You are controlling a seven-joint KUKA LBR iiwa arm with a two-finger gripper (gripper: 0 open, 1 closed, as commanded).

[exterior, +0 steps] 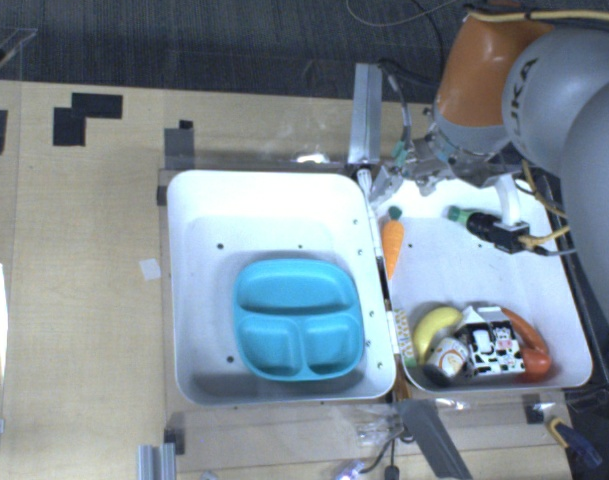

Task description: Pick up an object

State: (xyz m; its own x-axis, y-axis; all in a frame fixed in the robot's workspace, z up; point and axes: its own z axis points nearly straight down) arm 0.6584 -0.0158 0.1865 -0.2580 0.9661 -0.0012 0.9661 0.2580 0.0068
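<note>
Jaws, whose spread cannot be told, are held over the far-left corner of the right bin point(464, 268), just beyond the carrot point(392, 246), seemingly lined up for it.

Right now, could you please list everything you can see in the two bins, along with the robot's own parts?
left bin: 1, white, left half of the bench
right bin: 1, white, beside the left bin
divided plate: 1, blue, middle of the left bin
carrot: 1, orange, right bin, along its left wall
green item: 1, small, far part of the right bin; too small to name
banana: 1, yellow, right bin, near-left corner
round item: 1, dark and pale, right of the banana; blurred
box: 1, black and white, near edge of the right bin
long item: 1, red-orange, right of the box
arm: 1, grey with orange band, from the right
pincer: 1, above the right bin's far-left corner
</note>
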